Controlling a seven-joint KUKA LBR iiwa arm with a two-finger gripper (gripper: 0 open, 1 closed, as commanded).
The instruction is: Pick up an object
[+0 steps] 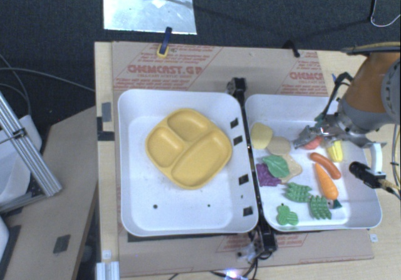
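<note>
The right white bin (369, 213) holds several toy foods. Among them are a yellow lemon-like piece (261, 134), a beige piece (279, 145), a green leaf (274, 165) over purple grapes (265, 176), a red sausage (326, 165), an orange carrot (326, 183) and a yellow corn piece (335, 151). My gripper (306, 140) reaches in from the right and sits low in this bin, just right of the beige piece. Its tip is right at a small red piece (315, 143). Whether it touches or holds anything is unclear.
The left white bin (135, 210) holds a yellow divided plate (188, 147). Green toy pieces (298, 193) (319, 208) (287, 215) lie at the right bin's front. The grey arm with its orange band (369, 81) hangs over the right bin's far right side.
</note>
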